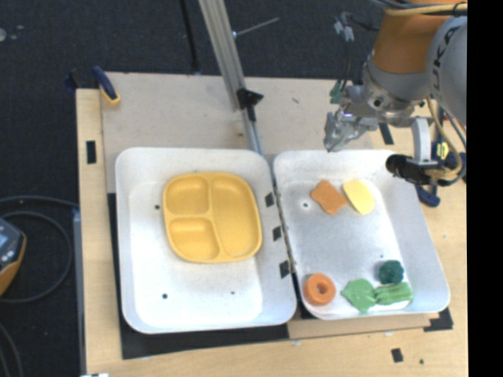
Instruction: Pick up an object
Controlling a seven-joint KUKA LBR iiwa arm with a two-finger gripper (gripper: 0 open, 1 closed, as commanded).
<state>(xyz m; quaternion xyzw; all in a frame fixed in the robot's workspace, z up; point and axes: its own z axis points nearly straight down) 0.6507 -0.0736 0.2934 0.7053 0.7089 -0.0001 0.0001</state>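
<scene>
My gripper hangs over the far rim of the right bin, fingers pointing down with nothing between them. Just in front of it, in the right bin, lie an orange block and a yellow block side by side. At the bin's near edge sit an orange ring, a light green piece and a dark green ball.
The left bin holds a yellow divided plate. A slanted metal pole stands behind the seam between the bins. The bench's wooden top lies bare behind the left bin.
</scene>
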